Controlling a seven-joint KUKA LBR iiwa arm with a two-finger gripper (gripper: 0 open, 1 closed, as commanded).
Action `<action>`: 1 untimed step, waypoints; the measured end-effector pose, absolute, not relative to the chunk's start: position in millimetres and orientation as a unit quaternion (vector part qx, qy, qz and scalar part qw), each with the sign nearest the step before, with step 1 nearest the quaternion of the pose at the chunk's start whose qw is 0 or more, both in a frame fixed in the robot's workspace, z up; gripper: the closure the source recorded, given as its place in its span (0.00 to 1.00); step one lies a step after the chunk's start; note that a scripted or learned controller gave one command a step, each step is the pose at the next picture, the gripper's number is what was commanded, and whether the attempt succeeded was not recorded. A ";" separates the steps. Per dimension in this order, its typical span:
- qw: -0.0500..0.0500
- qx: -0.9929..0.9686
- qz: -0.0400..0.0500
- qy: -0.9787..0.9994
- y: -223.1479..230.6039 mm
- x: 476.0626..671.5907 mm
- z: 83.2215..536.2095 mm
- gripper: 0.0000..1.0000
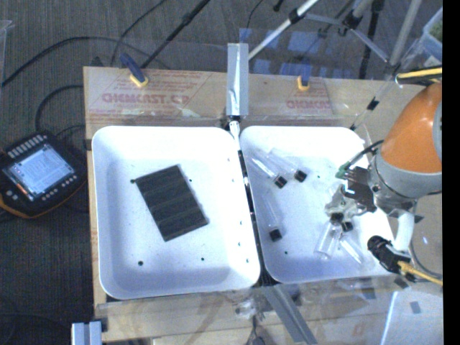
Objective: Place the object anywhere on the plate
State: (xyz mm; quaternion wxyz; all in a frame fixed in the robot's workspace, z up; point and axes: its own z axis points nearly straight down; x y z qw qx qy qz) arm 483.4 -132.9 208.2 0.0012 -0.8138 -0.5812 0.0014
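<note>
A dark ribbed rectangular plate [171, 202] lies tilted on the floor of the left bin [115, 264]. Several clear plastic tubes with black caps lie in the right bin [287, 264]: a pair [277, 169] near its back left, one [272, 225] near its left wall, and a cluster [330, 239] at the right. My gripper [342, 211] hangs low over that right-hand cluster, under the grey wrist and orange band [417, 139]. Whether a tube is in its grasp is hidden.
A metal divider post [237, 81] stands at the back between the bins. Yellow clamps [136, 76] hold the backboard. A teach pendant [39, 172] lies on the floor to the left. Cables and a black connector [381, 250] trail from the wrist over the right bin's corner.
</note>
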 end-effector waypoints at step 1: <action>0.001 -0.805 0.002 -0.594 -50.7 502.2 236.8 1.00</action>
